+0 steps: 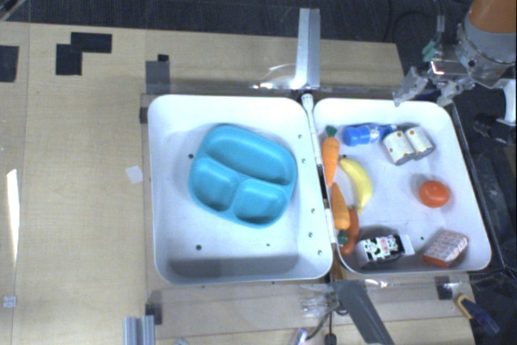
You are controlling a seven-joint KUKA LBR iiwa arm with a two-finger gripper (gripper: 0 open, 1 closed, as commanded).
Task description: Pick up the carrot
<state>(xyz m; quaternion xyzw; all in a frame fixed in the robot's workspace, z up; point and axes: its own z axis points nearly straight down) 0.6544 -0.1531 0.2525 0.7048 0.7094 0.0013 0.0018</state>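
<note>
- Carrot point(329, 157) lies in the right bin point(464, 174) against its left wall, just beside the banana point(359, 180).
- Gripper point(422, 87) hovers above that bin's far edge, well apart from the carrot, jaws spread, holding nothing.

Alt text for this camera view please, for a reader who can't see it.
The gripper hovers over the back rim of the right bin, apart from the carrot lying along that bin's left wall beside a banana. The left bin holds a blue divided tray.
</note>
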